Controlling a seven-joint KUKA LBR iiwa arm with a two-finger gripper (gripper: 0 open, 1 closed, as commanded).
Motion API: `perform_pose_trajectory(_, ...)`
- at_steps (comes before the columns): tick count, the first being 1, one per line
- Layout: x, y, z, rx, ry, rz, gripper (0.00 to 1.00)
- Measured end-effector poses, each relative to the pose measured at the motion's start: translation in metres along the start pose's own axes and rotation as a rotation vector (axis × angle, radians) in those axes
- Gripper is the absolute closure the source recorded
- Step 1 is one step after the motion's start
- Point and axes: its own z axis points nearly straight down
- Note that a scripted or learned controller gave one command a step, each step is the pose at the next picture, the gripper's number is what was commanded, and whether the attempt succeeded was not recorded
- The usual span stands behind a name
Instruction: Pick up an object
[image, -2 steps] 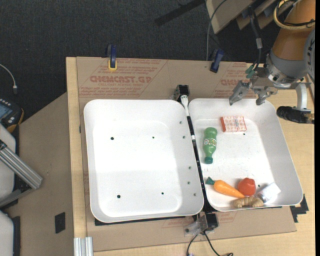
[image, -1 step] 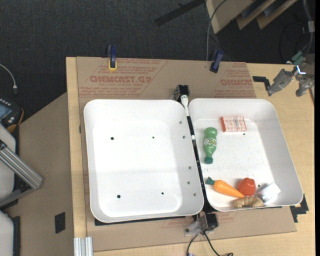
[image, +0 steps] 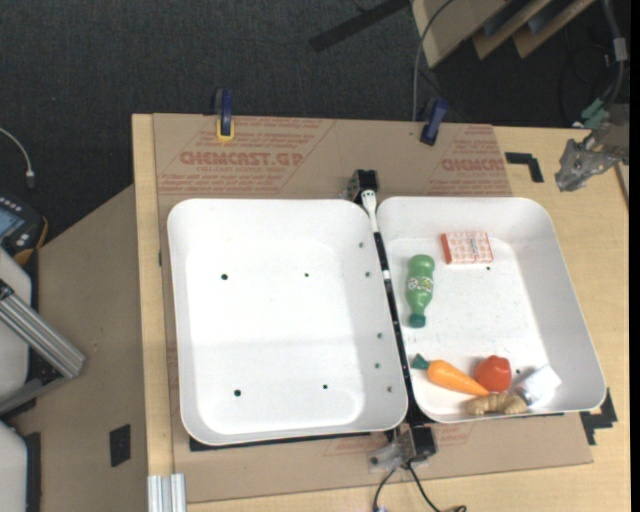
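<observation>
The right bin (image: 560, 290) holds several small items. A green bottle (image: 419, 288) lies near its left wall, and a red-and-white box (image: 467, 247) sits toward the back. Along the front edge lie an orange carrot (image: 450, 376), a red round fruit (image: 493, 373), a tan ginger-like root (image: 497, 404) and a small white piece (image: 540, 383). My gripper (image: 583, 163) hangs at the far right, beyond the back right corner of the right bin, well apart from every item and holding nothing that I can see.
The left bin (image: 200, 300) stands beside the right one, with a black divider strip (image: 385, 290) between them. Both rest on a cardboard sheet (image: 300, 150) held by two clamps (image: 224, 112) at the back. Cables run at the front edge.
</observation>
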Motion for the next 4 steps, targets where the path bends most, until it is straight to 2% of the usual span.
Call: perform_pose_trajectory(4, -0.001, 0.003, -0.043, -0.016, -0.011, -0.003, 1.0)
